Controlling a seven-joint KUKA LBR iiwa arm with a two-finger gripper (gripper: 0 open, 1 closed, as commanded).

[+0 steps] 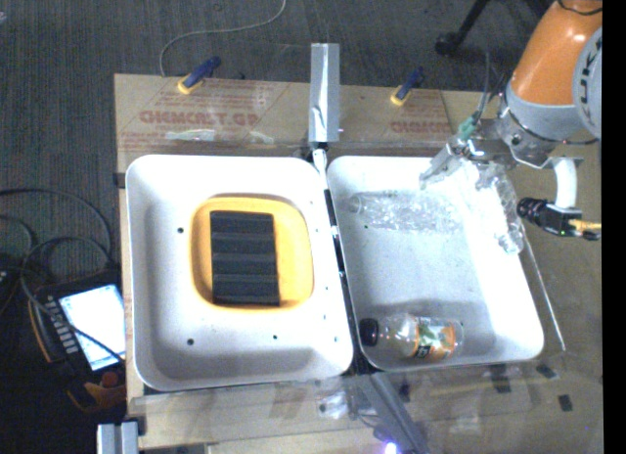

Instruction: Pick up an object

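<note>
- A clear bottle with a dark cap lies on its side against the right bin's near wall.
- The left bin holds a yellow tray with a black ribbed block.
- A crumpled clear wrapper lies near the right bin's far wall.
- The gripper hangs over the far right corner; its jaws look parted, grasping nothing.

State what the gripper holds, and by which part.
Nothing visibly: the gripper hangs above the right bin's far edge, apart from the bottle lying at its near wall.

White bins, yellow sponge with black ridges, clear bottle with orange label.
</note>
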